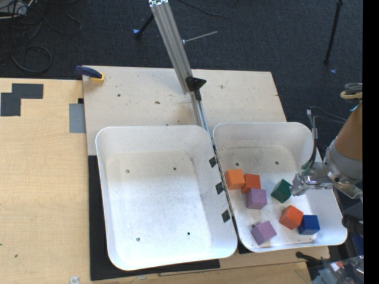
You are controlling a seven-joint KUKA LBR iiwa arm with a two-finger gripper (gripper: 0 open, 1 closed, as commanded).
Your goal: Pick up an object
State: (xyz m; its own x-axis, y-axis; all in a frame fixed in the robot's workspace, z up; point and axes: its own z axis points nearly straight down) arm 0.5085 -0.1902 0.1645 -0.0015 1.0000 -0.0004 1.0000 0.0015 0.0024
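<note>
The right bin [260, 136] holds several small blocks. An orange block [234, 178] and a red-orange block [251, 182] sit near its left wall, with a purple block [256, 198] just below them. A dark green block [282, 190] lies mid-bin. Lower down are another orange block [291, 216], a blue block [308, 224] and a second purple block [263, 232]. My gripper [298, 185] reaches in from the right and hangs just right of the green block, close to it. Nothing shows between its fingers.
The left bin [154, 194] sits beside the right one, with small black clips along their shared wall. A slanted metal rail [175, 46] rises behind the bins. A blue-and-yellow clamp [90, 73] lies at the board's far left corner.
</note>
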